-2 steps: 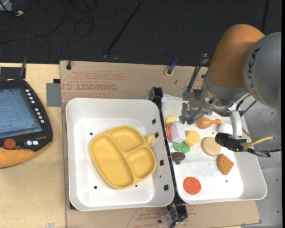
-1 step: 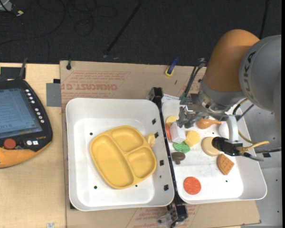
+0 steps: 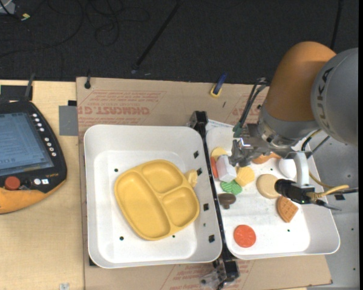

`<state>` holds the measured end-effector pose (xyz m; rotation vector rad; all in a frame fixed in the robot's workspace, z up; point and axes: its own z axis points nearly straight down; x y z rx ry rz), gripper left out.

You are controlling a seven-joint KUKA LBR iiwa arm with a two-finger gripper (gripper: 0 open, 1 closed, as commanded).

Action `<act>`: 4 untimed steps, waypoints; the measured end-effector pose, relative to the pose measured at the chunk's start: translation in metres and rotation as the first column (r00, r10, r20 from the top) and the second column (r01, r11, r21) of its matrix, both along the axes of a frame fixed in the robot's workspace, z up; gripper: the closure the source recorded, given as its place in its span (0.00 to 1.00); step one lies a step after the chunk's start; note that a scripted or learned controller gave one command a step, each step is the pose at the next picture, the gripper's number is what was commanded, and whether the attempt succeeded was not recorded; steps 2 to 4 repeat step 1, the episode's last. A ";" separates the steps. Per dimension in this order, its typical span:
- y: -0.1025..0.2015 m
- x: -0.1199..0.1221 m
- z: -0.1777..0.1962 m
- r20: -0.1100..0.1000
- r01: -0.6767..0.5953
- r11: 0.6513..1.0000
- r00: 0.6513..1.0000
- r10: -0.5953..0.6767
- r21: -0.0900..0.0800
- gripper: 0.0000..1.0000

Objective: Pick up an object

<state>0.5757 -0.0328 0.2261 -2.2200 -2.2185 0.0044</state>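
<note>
My gripper (image 3: 239, 156) hangs over the back left part of the right bin (image 3: 302, 241), just above a cluster of small toy foods. Under and beside it lie a white and red piece (image 3: 222, 169), a yellow piece (image 3: 245, 176) and a green ridged piece (image 3: 231, 186). A tan round biscuit (image 3: 267, 185), a brown waffle-like piece (image 3: 286, 209), a red disc (image 3: 245, 235) and a small brown piece (image 3: 227, 200) lie further forward. The arm hides whatever sits behind the gripper.
The left bin (image 3: 103, 162) holds a yellow divided plate (image 3: 156, 197). A black divider (image 3: 209, 180) runs between the bins. A teach pendant (image 3: 21, 156) rests on the bench at the far left.
</note>
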 end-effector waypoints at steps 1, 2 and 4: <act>0.000 0.008 0.011 0.003 0.000 1.000 1.000 0.000 0.000 1.00; 0.000 0.008 0.011 0.003 0.000 1.000 1.000 0.000 0.000 1.00; 0.000 0.008 0.011 0.003 0.000 1.000 1.000 0.000 0.000 1.00</act>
